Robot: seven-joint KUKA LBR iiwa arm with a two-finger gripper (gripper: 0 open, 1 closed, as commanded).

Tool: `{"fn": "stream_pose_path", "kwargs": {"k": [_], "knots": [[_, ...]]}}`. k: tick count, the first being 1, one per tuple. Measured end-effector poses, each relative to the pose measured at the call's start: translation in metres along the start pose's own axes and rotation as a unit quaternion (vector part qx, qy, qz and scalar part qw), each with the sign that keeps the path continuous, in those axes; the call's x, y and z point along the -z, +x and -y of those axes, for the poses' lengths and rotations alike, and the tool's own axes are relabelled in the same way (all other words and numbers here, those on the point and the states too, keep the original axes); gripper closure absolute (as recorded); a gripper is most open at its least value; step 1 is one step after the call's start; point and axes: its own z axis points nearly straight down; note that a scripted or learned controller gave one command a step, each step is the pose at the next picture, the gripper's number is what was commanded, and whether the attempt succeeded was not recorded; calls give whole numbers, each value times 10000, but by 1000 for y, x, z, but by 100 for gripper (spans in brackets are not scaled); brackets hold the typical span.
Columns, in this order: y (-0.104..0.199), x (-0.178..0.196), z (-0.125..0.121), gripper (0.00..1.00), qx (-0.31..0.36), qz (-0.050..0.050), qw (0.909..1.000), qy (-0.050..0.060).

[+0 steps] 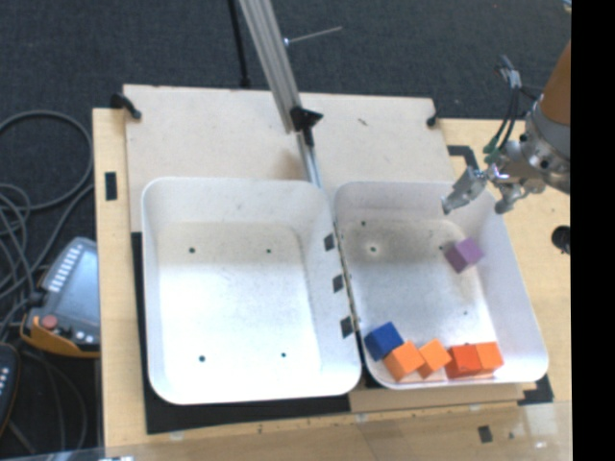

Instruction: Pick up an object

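**A:** Hovering over the far-right rim of the right bin point(519, 286), the claw point(478, 192) hangs with its two fingers spread apart and nothing between them.

**B:** Nearest target?

**A:** The purple block point(464, 254), alone on the bin floor just below the claw. The others are a blue block point(383, 338) and the orange blocks point(446, 357), huddled against the near wall.

**B:** Where's the danger?

**A:** The purple one sits turned at an angle, so I reckon the fingers could meet its corners and skid it away. Go for the cluster and it's worse: touching blocks leave no gap for a finger, and the wall crowds the approach. The left bin point(163, 257) offers nothing.
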Motion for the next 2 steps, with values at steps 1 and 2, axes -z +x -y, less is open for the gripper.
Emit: {"fn": "stream_pose_path", "kwargs": {"k": [1,2], "knots": [[2,41,4,0,31,-15,10000,-4],[-41,-58,64,0,-3,-24,10000,65]]}}
